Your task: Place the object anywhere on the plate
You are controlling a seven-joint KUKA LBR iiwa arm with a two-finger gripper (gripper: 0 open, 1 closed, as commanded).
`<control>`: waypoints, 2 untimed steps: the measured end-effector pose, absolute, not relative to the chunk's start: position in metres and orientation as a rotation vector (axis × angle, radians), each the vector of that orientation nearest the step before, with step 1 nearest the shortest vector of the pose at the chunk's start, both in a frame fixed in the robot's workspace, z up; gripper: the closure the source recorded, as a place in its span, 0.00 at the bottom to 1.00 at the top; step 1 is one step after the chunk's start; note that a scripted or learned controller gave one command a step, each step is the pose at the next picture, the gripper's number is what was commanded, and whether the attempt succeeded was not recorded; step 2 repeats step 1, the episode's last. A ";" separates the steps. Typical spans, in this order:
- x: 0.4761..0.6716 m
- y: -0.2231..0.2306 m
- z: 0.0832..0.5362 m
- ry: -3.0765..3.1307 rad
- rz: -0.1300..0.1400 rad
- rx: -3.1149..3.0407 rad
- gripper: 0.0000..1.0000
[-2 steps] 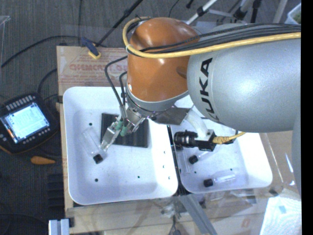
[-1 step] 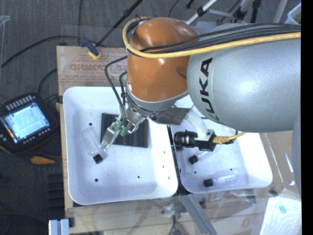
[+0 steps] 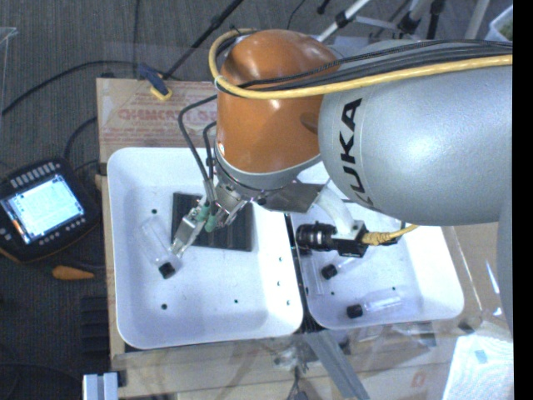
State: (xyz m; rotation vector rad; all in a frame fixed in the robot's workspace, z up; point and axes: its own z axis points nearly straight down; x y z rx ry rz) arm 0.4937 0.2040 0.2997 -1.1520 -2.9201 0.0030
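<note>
2 white bins (image 3: 133,307), 1 black plate (image 3: 237,233), 2 clear vials (image 3: 156,247).

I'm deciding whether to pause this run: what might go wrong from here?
The pincer hangs at the black plate's left edge, so a drop might land partly on the left bin's floor. A clear vial lies just left and might get knocked. The arm hides much of the right bin.

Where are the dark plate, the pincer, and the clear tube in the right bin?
dark plate (image 3: 236,233), camera view, on its bare right part.
pincer (image 3: 185,242), camera view, midway between its fingertips.
clear tube (image 3: 381,304), camera view, on its transparent body, beside the black cap.
</note>
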 end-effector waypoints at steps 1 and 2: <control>0.494 0.204 0.300 -2.920 0.003 -1.152 0.00; 0.494 0.204 0.300 -2.920 0.003 -1.152 0.00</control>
